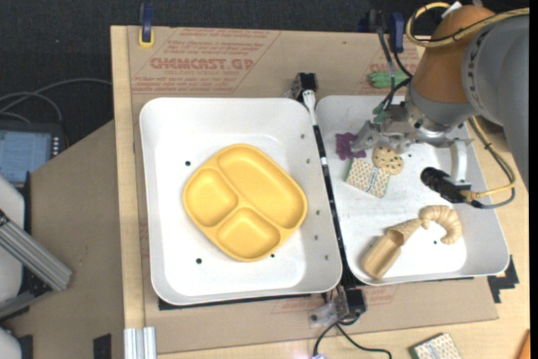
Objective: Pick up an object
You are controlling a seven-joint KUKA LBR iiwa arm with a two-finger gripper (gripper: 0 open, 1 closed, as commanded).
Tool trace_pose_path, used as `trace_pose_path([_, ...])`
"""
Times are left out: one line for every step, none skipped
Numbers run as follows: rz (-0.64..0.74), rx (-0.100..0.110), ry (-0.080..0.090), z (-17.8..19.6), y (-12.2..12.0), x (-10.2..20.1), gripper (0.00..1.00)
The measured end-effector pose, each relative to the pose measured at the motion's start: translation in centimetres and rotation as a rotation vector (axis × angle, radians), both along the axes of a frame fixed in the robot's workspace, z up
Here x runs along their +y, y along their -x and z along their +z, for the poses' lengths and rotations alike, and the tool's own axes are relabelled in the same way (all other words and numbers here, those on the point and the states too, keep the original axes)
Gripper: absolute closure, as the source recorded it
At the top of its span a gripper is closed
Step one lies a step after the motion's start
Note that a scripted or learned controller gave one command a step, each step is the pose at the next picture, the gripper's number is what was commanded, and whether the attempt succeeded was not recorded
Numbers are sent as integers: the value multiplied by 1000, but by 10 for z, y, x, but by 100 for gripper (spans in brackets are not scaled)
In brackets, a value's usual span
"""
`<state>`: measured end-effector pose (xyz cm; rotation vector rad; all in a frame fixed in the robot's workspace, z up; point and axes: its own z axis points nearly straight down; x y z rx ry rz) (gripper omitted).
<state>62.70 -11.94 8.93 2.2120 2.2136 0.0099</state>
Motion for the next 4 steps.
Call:
trace_pose_path([0,0,0,0,0,0,0])
trace_pose_path([0,0,0,0,0,0,0])
trace_pose_path([0,0,0,0,0,0,0])
trace_pose_path([0,0,0,0,0,0,0])
